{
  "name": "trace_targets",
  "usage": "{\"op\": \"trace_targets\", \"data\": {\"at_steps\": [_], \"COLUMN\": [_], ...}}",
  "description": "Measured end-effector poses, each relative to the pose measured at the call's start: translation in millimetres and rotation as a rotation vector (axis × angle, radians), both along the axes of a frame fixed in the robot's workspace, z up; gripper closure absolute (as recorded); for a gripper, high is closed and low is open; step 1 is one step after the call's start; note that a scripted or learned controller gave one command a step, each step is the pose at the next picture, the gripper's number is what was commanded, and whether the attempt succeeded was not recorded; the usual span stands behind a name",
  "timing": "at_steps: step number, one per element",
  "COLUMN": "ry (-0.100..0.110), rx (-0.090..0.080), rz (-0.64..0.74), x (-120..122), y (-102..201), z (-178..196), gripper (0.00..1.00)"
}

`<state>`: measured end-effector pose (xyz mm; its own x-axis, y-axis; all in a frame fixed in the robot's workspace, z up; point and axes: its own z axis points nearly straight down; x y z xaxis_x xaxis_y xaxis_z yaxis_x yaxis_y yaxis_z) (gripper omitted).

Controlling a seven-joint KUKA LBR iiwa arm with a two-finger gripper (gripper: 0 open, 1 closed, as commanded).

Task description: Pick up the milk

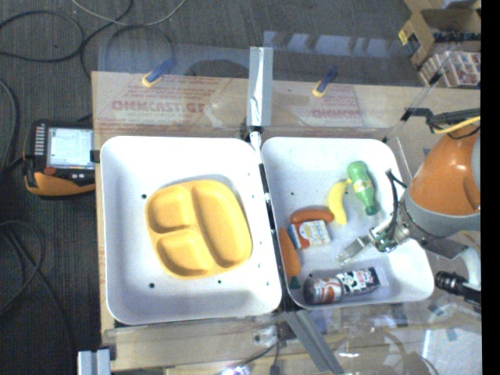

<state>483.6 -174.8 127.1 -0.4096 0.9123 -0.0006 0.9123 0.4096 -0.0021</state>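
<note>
While unheld, milk [342, 284] (lying flat).

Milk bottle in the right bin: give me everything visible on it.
The milk bottle lies on its side near the front wall of the right bin, reddish cap end pointing left, toward the carrot. Its label is white with black cow-like patches; the body looks like plastic. It appears intact. The gripper hovers above and apart from it, not touching.

My arm reaches in from the frame's right edge, orange band showing, my gripper [361, 245] angled down-left at lower right.
</note>
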Motion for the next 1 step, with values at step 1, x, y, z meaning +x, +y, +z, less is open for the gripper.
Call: {"op": "trace_targets", "data": {"at_steps": [1], "ry": [-0.004], "rx": [0.001], "rz": [0.243], "x": [1.4], "y": [67.8], "z": [-30.7], "gripper": [0.00]}}
